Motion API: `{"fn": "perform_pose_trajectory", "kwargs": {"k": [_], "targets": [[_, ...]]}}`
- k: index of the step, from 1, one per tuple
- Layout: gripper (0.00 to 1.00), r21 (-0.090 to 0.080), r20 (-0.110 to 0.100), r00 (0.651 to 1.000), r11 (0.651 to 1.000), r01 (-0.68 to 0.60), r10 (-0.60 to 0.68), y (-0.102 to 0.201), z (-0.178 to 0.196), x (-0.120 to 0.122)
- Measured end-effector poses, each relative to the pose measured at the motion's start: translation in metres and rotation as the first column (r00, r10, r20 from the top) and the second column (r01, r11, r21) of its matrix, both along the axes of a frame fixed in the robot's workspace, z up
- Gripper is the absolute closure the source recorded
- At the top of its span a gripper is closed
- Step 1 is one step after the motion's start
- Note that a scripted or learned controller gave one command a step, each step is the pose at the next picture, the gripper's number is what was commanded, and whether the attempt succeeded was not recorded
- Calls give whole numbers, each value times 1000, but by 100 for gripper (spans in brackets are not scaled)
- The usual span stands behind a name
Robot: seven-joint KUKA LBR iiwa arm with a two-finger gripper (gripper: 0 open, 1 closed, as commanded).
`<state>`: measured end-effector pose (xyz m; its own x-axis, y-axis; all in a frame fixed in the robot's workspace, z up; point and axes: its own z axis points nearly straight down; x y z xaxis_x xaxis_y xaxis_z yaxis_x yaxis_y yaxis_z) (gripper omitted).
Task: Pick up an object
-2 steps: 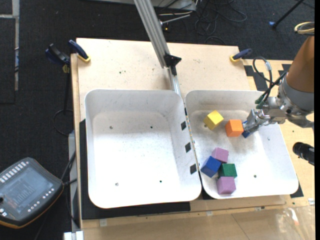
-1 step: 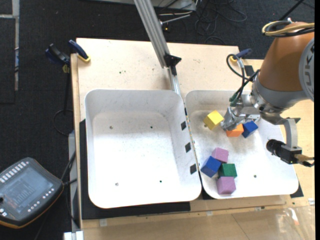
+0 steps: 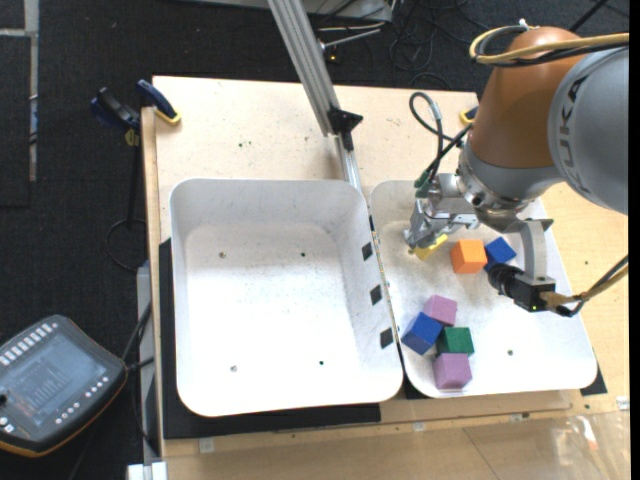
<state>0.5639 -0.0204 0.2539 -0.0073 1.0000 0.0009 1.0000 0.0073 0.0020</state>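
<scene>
Left bin [image 3: 200, 208] bare, right bin [image 3: 580, 363] holds a block cluster [image 3: 443, 338] at 6 o'clock, while gripper [image 3: 428, 240] sits low at 11 o'clock closed around a yellow block [image 3: 427, 251], probably mid-pick, orange block [image 3: 467, 256] just beside.

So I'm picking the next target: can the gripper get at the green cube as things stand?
Probably, but awkwardly. The green cube shows its top uncovered, yet a blue cube and purple cubes press close around it, leaving little side room. The gripper sits farther back in the same bin.
</scene>
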Motion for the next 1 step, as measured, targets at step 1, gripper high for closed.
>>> {"fn": "perform_pose_trajectory", "kwargs": {"k": [1], "targets": [[100,0,-1,1000,1000,-1,1,60,-13,13]]}}
